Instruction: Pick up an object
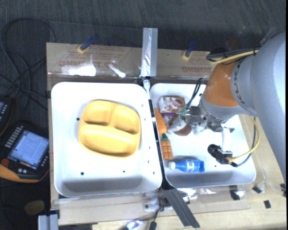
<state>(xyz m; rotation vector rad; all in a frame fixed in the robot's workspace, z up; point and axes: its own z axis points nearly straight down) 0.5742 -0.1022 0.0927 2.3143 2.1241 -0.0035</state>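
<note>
Reaching into the right bin [245, 174], arm hides end effector [192, 121]; grip state unreadable. Snack packet [172, 104] near far-left corner, partly covered; blue bottle [187, 166] along near edge; yellow tray [110, 127] fills left bin [62, 176].

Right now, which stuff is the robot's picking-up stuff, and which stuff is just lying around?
For the job:
pincer
blue bottle
orange carrot toy
packet with a picture
yellow divided tray
two white bins

Just lying about:
handheld controller
black cables
blue and yellow clamps
</note>
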